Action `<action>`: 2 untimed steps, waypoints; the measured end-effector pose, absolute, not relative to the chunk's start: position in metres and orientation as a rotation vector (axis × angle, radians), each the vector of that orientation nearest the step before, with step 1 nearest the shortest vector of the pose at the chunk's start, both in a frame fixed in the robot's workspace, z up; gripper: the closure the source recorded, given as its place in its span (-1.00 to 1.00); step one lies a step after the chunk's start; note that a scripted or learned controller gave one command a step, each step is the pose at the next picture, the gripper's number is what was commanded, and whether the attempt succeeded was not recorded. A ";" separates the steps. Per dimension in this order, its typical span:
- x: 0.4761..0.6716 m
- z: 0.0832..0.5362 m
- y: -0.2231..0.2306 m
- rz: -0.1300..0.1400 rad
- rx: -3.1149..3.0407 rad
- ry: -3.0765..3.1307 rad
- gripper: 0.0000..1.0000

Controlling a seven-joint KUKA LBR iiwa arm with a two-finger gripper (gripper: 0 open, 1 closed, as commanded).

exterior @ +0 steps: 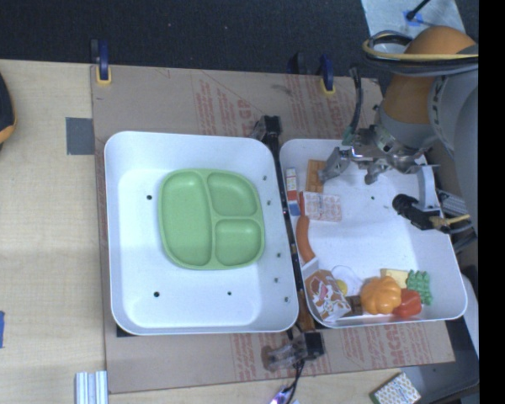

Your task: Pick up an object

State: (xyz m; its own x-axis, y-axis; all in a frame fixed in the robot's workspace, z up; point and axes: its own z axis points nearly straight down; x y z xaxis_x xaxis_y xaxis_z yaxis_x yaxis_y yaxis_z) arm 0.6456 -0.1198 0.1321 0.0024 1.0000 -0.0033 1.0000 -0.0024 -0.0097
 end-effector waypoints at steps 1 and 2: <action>0.656 0.089 -0.104 0.008 -2.211 -2.225 -1.00; 0.656 0.103 -0.105 0.008 -2.211 -2.228 1.00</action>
